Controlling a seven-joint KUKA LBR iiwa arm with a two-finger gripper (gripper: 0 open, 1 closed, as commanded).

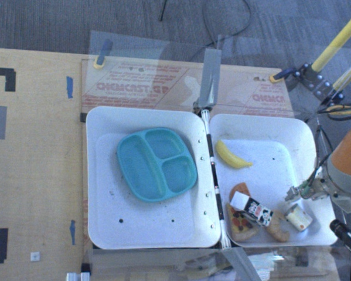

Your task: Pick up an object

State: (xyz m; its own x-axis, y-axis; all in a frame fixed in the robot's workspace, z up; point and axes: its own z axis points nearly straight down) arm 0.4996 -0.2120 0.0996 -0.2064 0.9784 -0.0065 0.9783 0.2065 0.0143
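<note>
1. banana [233, 156]: yellow, lies flat in the right bin [305, 133], upper left part, near the divider between the bins, touching nothing else.
2. pizza slice [240, 214]: toy, lower left of the right bin, along the front wall, below the banana and apart from it.
3. carton [251, 208]: small black and white box, lies tilted on top of the pizza slice, overlapping its right side.
4. cookie [278, 229]: tan piece just right of the carton, by the front wall; looks to be touching the carton end, hard to be sure.
5. cup [298, 218]: small white and yellowish thing on its side, lower right of the right bin, just beside the cookie.
6. gripper [302, 191]: comes in from the right edge, sits over the right side of the right bin, just above the cup; cannot tell if fingers are open or closed, nothing seen between them.
7. plate [156, 163]: teal, three compartments, lies flat in the left bin [103, 127], upper centre, slightly rotated.
8. bench [33, 159]: light wood, blue tape bits and black marks on its left side.
9. sheet [143, 85]: clear plastic with red print, behind both bins.
</note>
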